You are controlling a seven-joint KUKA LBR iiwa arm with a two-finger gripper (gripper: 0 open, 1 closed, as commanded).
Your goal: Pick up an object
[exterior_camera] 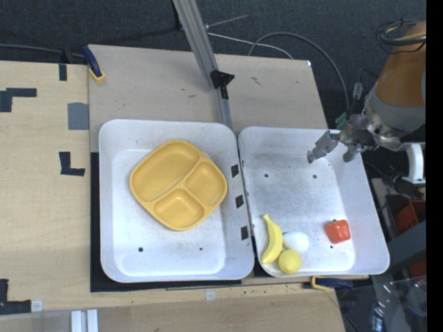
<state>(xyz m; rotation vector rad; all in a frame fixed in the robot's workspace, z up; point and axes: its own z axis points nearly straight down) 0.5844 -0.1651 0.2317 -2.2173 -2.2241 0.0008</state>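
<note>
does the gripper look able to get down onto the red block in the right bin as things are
Probably yes. The red block sits alone on bare bin floor, apart from the banana and the white ball. The gripper hangs over the same right bin, fingers spread, with nothing between them.

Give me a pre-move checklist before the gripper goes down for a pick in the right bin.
1. Gripper carries nothing: ok, nothing between its spread fingers.
2. Gripper over the right bin: ok, it hangs over the upper right corner.
3. Gripper above a target: not ok, the banana, white ball, yellow ball and red block all lie at the near end of the bin.
4. Target stands free: ok for the red block, apart from the rest; not ok for the banana and balls, which are bunched together.
5. Height above the bin floor: cannot tell from this slant.
</note>
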